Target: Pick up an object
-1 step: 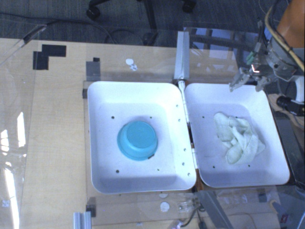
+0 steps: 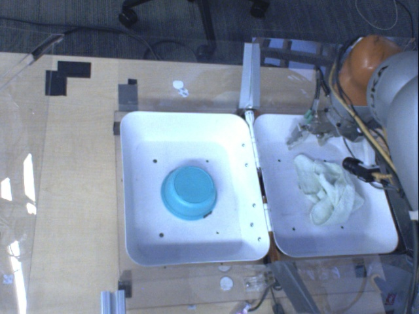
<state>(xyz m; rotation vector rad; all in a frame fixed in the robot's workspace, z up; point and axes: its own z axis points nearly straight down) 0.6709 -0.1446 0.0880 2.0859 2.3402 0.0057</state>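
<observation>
Pale wood bench [image 2: 65, 195] is seen carrying two white bins; no writing can be read. A round blue bowl [image 2: 189, 192] is placed in the left bin [image 2: 141, 241]. A crumpled white cloth [image 2: 327, 190] is placed in the right bin [image 2: 281, 234], below the gripper [image 2: 308, 126], whose fingers are spread and hold nothing. A black chair base [image 2: 196, 2] is seen on dark carpet, upper frame.
</observation>
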